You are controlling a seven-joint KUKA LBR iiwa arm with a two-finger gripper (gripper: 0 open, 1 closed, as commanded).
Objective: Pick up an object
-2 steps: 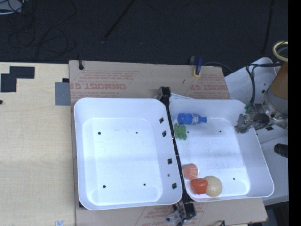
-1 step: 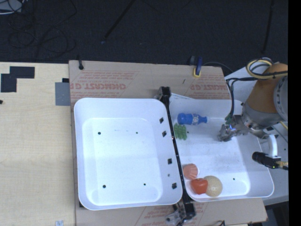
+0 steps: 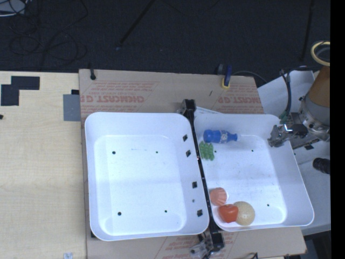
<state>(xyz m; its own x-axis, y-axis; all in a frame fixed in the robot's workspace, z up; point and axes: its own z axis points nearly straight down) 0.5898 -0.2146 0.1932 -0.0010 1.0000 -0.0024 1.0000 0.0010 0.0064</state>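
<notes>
The grey arm with its orange band (image 3: 323, 88) reaches in from the right, and its claw (image 3: 281, 134) sits at the right rim of the right shallow white plastic bin (image 3: 280, 198), near the far corner. The metal parts of the claw are small and blurred, so whether it is wide or narrow cannot be told; nothing is visibly held in it.

Inside the right bin, a small blue plastic bottle (image 3: 219, 137) lies on its side near the far left corner. Just below it, against the left wall, rests a small green knobbly toy (image 3: 207, 151). At the near left corner three items cluster together: a pale pink rounded piece (image 3: 218, 196), a red rounded fruit-like piece (image 3: 228, 213) touching it, and a pale yellow ball (image 3: 245, 213) touching the red one. All are well apart from the claw.

The left shallow white plastic bin (image 3: 108, 128) lies beside it on a brown cardboard sheet (image 3: 161, 93) on the pale wooden surface (image 3: 38, 171).
</notes>
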